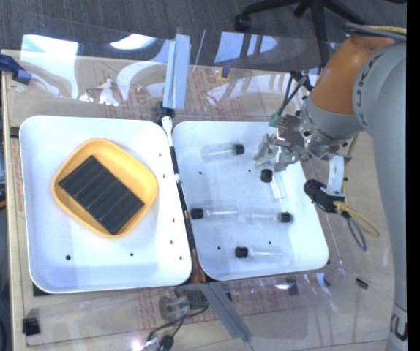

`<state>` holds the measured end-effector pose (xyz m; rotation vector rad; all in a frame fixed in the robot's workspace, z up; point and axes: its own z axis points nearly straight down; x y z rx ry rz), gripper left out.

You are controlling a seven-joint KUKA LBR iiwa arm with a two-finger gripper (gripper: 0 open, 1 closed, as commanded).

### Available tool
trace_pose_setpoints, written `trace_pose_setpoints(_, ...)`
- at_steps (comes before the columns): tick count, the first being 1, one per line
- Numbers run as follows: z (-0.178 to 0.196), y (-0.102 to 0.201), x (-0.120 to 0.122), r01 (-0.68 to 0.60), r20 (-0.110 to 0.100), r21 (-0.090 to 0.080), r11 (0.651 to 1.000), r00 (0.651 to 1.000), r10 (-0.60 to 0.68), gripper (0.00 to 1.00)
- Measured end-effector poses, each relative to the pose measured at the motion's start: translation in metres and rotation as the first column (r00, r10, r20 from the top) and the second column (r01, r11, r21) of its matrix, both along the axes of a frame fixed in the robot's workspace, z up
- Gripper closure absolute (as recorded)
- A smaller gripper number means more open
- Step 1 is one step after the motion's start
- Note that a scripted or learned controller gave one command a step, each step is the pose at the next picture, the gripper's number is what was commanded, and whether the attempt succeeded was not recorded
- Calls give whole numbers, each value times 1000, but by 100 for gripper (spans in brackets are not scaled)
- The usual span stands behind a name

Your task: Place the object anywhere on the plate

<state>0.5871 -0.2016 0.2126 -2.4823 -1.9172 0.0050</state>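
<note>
A yellow plate (143, 168) with a dark ribbed insert (100, 194) lies in the left bin (34, 254). Several clear tubes with black caps lie in the right bin (305, 258). One tube (274, 187) lies in the upper right part, its cap toward the back. My gripper (276, 154) hangs just above and behind that tube's cap. Nothing shows as held in it.
Other tubes lie at the back left (221, 151), mid left (214, 213), mid right (267, 216) and front (260, 252) of the right bin. A raised divider (178, 189) separates the two bins. A clear panel (173, 57) stands behind them.
</note>
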Motion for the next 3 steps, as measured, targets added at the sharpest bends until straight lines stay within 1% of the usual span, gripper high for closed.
trace_pose_setpoints(1, 12, 97, 16, -39, 0, -1, 999, 999, 39, 100)
trace_pose_setpoints(2, -24, 157, 29, -167, -3, 0, 986, 986, 167, 100)
trace_pose_setpoints(3, -24, 157, 29, -166, -3, -1, 986, 986, 166, 0)
